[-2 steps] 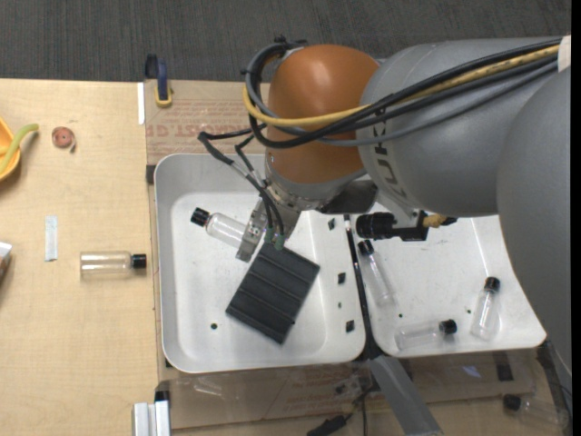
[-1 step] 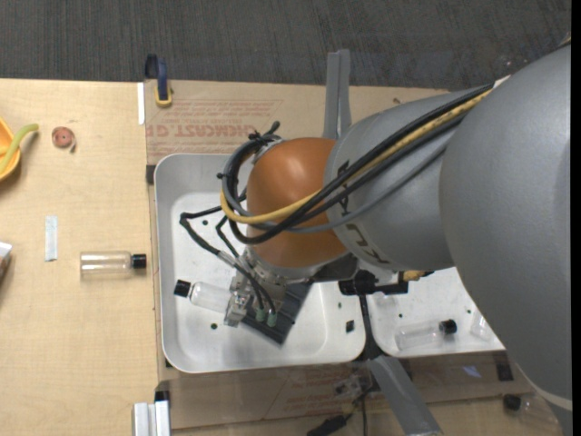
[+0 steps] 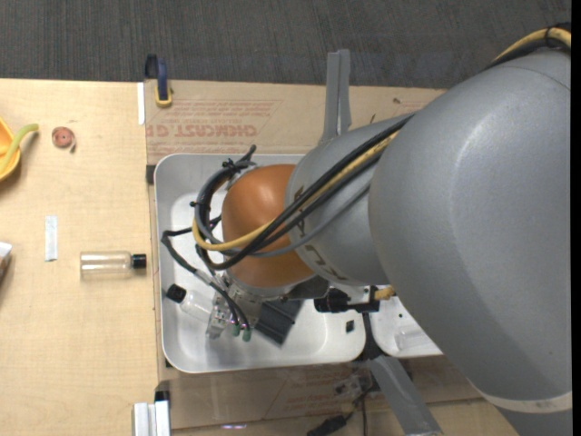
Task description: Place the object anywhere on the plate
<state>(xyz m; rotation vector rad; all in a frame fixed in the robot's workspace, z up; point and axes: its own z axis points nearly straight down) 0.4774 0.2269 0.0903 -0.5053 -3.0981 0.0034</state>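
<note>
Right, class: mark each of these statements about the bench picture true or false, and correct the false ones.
1. A clear bottle with a black cap lies on the wooden bench, left of the white bin. True.
2. The bottle stands upright. False: it lies on its side.
3. The arm's orange band is over the bin. True.
4. The gripper hangs over the wooden bench. False: it is low inside the bin.

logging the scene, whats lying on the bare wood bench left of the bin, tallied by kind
Clear bottle with black cap: 1
Small white strip: 1
Small round reddish disc: 1
Yellow item cut off by the left edge: 1
Pale item cut off by the left edge, kind unclear: 1
Total: 5
</note>
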